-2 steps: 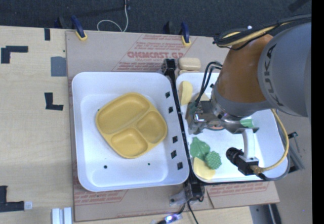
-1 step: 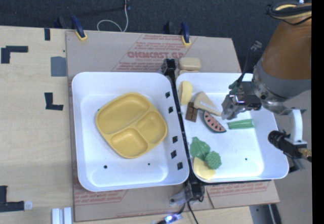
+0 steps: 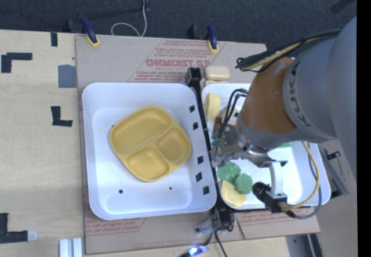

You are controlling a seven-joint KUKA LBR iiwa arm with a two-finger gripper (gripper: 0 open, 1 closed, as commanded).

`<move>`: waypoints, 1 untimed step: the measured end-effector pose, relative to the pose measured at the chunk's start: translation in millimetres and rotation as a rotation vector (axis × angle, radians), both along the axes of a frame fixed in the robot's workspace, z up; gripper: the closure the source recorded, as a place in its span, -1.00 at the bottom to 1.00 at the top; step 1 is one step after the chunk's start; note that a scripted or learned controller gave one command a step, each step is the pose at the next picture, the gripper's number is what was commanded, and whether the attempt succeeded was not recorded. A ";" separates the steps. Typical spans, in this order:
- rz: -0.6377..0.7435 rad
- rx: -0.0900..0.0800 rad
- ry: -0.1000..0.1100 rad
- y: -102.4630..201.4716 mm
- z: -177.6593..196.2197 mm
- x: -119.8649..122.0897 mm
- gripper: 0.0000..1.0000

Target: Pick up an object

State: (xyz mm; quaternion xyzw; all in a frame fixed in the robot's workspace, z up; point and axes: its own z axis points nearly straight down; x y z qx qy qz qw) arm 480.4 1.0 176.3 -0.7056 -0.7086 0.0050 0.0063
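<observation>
Picking cleanly starts at the near edge of the right bin [image 3: 322, 195], where a pale yellow piece [image 3: 233, 195] lies in the near-left corner with a green knobbly toy [image 3: 235, 176] touching it just behind; these look the likeliest targets, since the arm [image 3: 290, 96] hangs low over that corner; the claw [image 3: 232, 147] sits under the orange-banded wrist, and whether it is released or clenched I cannot tell, nor whether anything sits inside it; a sound try would, I judge, centre over one item rather than the seam between the two, and keep off the divider wall; farther back along that wall lies a yellow banana-like piece [image 3: 213, 105]; beyond the bin, a cream block [image 3: 217, 73] rests on the tabletop [image 3: 35, 151]; the left bin [image 3: 93, 134] carries a yellow divided tray [image 3: 151, 143], too broad for an easy pinch.
</observation>
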 end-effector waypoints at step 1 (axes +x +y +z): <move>-0.003 -0.002 -0.012 -3.0 7.4 2.2 -1.00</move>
